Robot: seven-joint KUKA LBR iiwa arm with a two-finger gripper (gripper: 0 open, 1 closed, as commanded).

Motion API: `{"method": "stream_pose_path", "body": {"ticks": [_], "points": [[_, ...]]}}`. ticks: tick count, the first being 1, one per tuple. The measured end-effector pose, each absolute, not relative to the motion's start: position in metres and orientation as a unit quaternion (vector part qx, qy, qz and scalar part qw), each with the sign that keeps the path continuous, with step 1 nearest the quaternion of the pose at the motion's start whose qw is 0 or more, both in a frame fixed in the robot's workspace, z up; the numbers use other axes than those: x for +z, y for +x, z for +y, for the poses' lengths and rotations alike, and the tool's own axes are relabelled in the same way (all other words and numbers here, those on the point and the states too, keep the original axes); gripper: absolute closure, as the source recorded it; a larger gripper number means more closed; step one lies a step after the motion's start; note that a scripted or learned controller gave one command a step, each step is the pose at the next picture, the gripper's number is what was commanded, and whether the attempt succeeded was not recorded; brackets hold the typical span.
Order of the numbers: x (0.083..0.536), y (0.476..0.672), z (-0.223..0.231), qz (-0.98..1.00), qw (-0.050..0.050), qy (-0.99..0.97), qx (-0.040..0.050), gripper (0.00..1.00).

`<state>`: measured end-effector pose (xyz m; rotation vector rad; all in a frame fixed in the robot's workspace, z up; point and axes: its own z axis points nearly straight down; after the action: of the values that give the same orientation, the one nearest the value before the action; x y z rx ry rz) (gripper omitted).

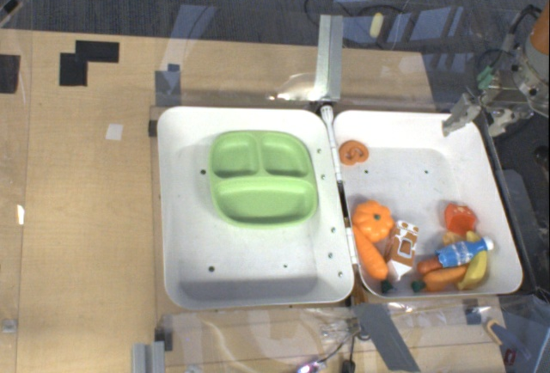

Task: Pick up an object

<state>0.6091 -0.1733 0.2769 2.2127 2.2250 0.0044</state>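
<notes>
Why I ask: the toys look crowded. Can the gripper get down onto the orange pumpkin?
Probably yes: the pumpkin lies uncovered on top, with only the carrot touching below; the gripper hovers at the bin's far right corner.

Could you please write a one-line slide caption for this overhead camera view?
Gripper hovers over the right bin's far corner, toy food clustered at its near side; a green divided plate lies in the left bin.

green tray (262, 177), white bins (185, 217), orange pumpkin (374, 219), blue bottle (462, 253)

Even, bright overhead light — soft shadows, slight blur
</notes>
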Motion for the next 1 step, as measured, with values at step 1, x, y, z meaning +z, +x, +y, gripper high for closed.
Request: {"method": "stream_pose_path", "body": {"ticks": [1], "points": [[0.1779,0.5387,-0.1339,0.729,0.001,0.685,0.0007,0.00]]}}
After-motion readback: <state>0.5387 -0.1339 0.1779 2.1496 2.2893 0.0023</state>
